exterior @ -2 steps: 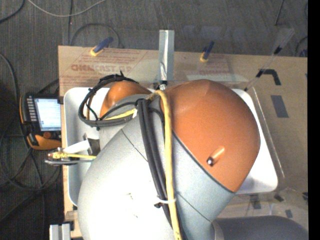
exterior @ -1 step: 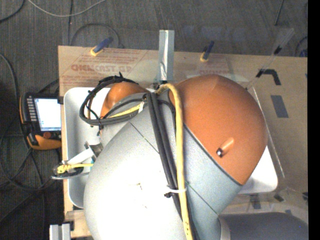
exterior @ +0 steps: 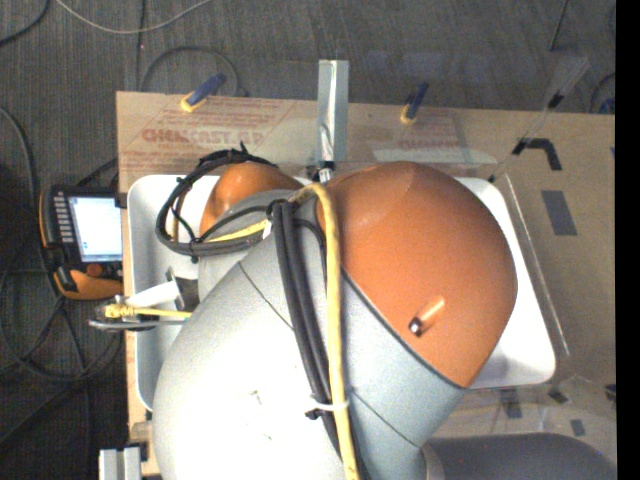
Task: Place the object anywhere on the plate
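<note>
— Little could be said of the object, I think. Where was it?
— I could not tell. The grey arm (exterior: pixel 270 388) covered most of both bins, and the object and the plate were hidden under it.
— And the gripper, was it holding something?
— It was hidden under the arm too, so I could not tell how it stood or if it held anything.
— What was clear, then?
— The orange band (exterior: pixel 430 268) lay over the right bin (exterior: pixel 535 343). Black and yellow cables (exterior: pixel 300 288) ran along the arm, and a loop of them hung over the left bin (exterior: pixel 145 200). Both bins sat on the brown bench (exterior: pixel 250 128). A metal post (exterior: pixel 332 103) stood at its far edge, between two clamps (exterior: pixel 203 91). A control pendant (exterior: pixel 85 233) with a lit screen lay just left of the bench.
</note>
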`<state>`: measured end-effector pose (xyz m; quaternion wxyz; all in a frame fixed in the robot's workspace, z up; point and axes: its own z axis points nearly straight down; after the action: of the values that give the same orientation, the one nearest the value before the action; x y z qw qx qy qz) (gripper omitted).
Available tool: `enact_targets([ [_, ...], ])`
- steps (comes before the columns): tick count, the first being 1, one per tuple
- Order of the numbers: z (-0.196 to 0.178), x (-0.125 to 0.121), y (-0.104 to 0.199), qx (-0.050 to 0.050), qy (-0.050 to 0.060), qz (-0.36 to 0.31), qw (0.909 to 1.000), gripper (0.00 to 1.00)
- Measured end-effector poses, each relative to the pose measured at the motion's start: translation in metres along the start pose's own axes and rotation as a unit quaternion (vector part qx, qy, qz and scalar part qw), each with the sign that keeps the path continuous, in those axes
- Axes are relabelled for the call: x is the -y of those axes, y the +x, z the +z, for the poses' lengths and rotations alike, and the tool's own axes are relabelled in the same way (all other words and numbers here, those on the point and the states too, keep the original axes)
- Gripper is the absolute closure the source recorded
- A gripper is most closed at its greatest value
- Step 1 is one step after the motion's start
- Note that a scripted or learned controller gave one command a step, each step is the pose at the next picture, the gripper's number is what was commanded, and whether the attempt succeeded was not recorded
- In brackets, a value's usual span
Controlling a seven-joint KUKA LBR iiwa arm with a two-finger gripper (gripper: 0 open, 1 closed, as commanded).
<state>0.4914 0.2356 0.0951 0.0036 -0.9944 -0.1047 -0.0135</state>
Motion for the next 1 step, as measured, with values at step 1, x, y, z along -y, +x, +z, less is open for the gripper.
enact_targets([
  [1,-0.007,-0.0016,-0.0013,0.004,0.0,0.0,1.0,1.0],
])
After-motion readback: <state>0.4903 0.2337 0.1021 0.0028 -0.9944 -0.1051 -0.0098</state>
